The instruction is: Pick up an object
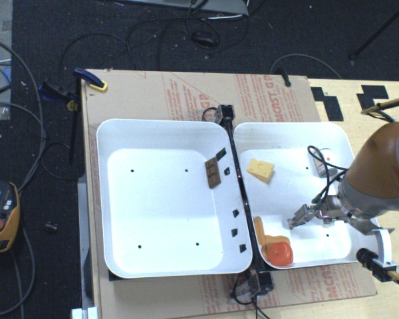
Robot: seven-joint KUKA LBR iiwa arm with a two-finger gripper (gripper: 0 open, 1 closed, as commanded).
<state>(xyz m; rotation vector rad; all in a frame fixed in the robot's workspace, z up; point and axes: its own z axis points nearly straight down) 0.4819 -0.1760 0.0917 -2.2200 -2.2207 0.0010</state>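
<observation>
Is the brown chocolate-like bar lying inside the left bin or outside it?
Inside. The brown rectangular bar lies against the right inner wall of the left white bin, below its rim.

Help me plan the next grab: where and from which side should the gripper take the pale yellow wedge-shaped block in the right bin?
Probably from straight above, fingers closing across the two long flat sides of the pale yellow wedge-shaped block. It lies flat on the floor of the right bin, apart from the walls and other things. The gripper sits nearer the camera than it.
</observation>
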